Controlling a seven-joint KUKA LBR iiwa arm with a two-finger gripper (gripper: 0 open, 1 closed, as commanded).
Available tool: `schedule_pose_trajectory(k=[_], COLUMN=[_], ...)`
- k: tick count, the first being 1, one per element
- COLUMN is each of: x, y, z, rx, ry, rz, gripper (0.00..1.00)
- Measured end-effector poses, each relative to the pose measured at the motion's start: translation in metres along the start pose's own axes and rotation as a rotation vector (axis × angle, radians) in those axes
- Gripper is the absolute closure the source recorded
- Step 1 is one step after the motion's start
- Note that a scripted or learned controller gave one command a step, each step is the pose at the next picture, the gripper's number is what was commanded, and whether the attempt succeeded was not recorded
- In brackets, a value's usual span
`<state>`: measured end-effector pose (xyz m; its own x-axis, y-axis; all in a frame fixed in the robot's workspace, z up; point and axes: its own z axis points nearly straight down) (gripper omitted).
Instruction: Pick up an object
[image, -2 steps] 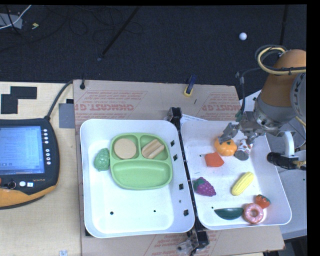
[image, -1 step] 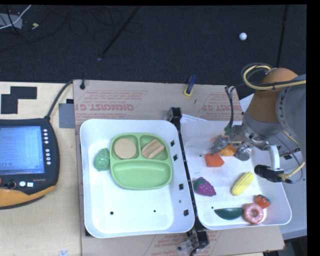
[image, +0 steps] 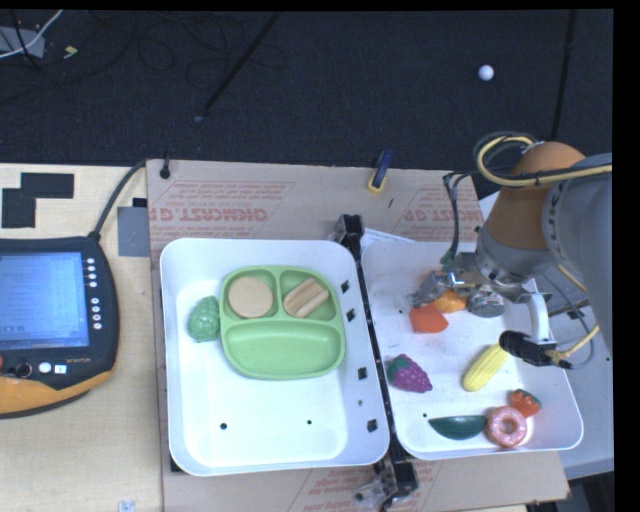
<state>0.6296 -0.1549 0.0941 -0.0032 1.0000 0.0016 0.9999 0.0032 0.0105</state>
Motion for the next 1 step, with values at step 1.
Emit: schedule_pose_trajectory(k=[1], x=[-0.0007], y=[-0.0042], z=[-0.0049], rx=[0.013], ry=[-0.001], rz=[0.000], gripper=[1.00])
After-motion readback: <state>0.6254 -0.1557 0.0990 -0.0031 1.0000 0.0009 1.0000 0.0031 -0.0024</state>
